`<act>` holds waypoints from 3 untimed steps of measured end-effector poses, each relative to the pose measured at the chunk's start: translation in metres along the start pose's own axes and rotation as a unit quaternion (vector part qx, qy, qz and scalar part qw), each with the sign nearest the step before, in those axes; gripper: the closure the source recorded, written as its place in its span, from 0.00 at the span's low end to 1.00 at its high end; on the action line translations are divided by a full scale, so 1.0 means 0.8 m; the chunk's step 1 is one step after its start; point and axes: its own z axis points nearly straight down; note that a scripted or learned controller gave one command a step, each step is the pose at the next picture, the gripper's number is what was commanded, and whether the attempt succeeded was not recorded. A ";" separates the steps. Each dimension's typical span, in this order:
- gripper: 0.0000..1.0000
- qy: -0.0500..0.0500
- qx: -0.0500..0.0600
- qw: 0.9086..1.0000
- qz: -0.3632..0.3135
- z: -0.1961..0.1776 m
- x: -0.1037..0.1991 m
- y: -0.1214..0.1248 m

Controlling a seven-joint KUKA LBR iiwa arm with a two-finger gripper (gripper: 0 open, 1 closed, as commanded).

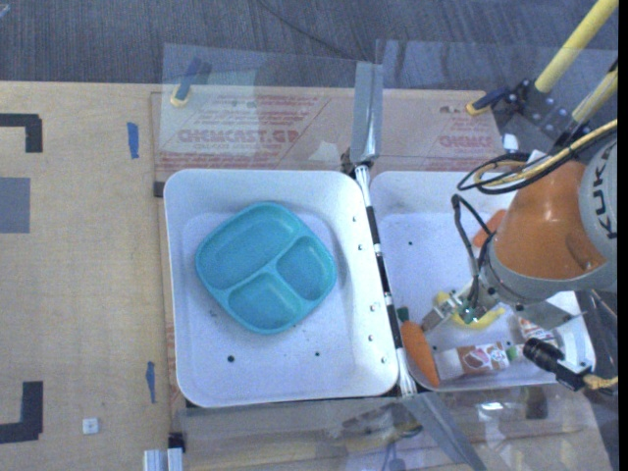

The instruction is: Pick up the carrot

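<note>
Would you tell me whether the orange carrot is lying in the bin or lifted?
Lying in the bin: the orange carrot rests against the right white bin's near-left wall, apart from the gripper.

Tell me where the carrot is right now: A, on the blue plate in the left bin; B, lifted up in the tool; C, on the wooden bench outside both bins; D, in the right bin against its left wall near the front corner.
D: the carrot lies in the right bin, along its left wall near the front corner, beside a small packet.
</note>
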 end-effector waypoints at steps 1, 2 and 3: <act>0.00 0.003 0.005 1.000 0.009 -0.118 0.032 -0.003; 0.00 0.005 0.005 0.998 -0.063 -0.009 0.016 -0.021; 1.00 0.002 0.003 0.998 -0.059 -0.021 0.011 -0.021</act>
